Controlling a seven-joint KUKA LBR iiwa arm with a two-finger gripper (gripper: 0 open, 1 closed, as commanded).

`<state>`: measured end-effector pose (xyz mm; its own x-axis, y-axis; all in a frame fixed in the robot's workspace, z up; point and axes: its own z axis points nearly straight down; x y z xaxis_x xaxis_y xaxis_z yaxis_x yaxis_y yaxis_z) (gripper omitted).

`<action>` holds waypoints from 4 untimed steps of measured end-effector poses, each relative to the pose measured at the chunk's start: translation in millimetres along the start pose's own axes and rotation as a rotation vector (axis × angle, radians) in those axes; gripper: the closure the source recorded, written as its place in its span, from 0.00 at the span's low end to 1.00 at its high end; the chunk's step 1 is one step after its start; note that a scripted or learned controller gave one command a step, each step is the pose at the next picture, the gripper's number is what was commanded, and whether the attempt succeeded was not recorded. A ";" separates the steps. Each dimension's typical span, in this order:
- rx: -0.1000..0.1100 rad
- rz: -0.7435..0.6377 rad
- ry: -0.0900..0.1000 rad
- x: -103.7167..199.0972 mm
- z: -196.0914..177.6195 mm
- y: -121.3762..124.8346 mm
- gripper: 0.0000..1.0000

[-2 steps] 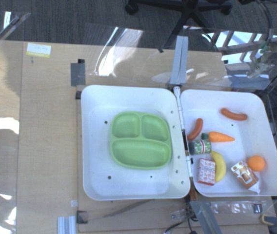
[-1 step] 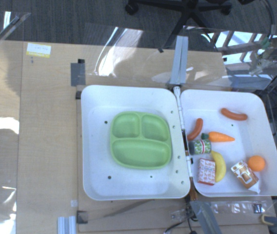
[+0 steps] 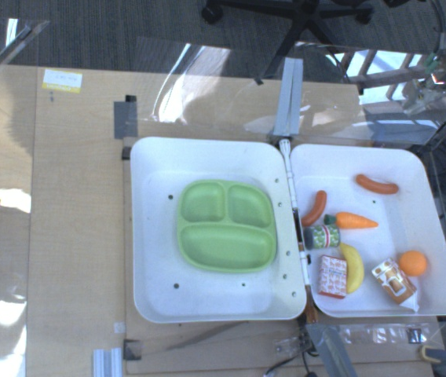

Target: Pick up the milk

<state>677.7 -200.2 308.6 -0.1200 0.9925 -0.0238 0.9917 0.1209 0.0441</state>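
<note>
milk point(image 3: 393, 281), two sausages point(image 3: 377, 184), one banana point(image 3: 354, 266)

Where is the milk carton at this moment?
The milk carton lies in the right bin, near its front right corner. It is just below the orange and to the right of the banana.

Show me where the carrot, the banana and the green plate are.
carrot point(image 3: 356, 221), camera view, middle of its orange body.
banana point(image 3: 354, 268), camera view, middle of its curve.
green plate point(image 3: 227, 226), camera view, ridge between compartments.
</note>
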 end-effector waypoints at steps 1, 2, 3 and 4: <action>0.041 0.260 0.016 -2.2 44.3 -9.7 1.00; 0.040 0.689 0.006 8.6 13.9 -6.8 1.00; 0.031 0.679 0.004 9.8 1.8 -4.0 1.00; 0.021 0.670 0.002 11.0 -10.4 -1.2 1.00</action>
<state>674.7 -189.2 318.7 0.5216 0.8532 0.0037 0.8527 -0.5215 0.0291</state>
